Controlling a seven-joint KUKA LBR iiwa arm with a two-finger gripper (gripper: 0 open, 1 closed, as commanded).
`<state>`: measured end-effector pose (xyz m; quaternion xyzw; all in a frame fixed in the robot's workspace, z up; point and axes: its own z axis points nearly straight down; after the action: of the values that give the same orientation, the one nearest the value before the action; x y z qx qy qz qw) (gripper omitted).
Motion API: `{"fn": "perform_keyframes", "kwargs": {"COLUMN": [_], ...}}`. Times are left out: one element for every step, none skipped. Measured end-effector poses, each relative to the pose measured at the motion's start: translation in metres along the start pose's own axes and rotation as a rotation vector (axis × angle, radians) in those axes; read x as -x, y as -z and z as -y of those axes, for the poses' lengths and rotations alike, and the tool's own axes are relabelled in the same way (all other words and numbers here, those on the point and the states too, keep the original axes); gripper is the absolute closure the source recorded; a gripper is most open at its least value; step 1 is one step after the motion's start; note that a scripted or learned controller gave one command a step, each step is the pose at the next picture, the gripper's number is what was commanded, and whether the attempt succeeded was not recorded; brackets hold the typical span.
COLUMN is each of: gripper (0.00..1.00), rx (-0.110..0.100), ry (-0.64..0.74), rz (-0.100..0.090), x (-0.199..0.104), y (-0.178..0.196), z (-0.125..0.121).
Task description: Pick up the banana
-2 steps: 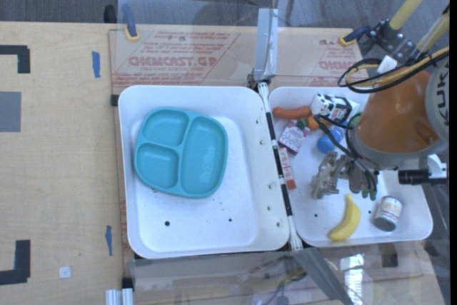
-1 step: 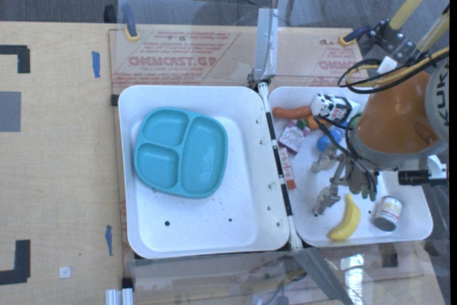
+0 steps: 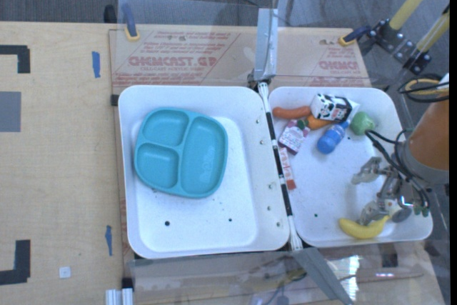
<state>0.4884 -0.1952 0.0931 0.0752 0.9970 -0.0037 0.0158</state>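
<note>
The yellow banana lies near the front edge of the right bin. My gripper reaches in from the right, just above and behind the banana. It is open, with one finger farther back and the other finger right at the banana's right end. Nothing sits between the fingers. Whether the near finger touches the banana is unclear.
At the back of the right bin lie an orange carrot, a black-and-white carton, a blue bottle, a green object and a pink packet. A blue divided plate sits in the left bin.
</note>
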Motion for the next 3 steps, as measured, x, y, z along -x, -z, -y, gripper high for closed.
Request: {"fn": "perform_keyframes", "kwargs": {"gripper": [0.0, 0.0, 0.0], "rx": [0.006, 0.006, 0.003], "ry": [0.079, -0.024, -0.167], "rz": [-0.024, -0.028, -0.025], "x": [0.046, 0.029, -0.002], "y": [0.063, 0.077, -0.003], "z": [0.022, 0.026, -0.058]}}
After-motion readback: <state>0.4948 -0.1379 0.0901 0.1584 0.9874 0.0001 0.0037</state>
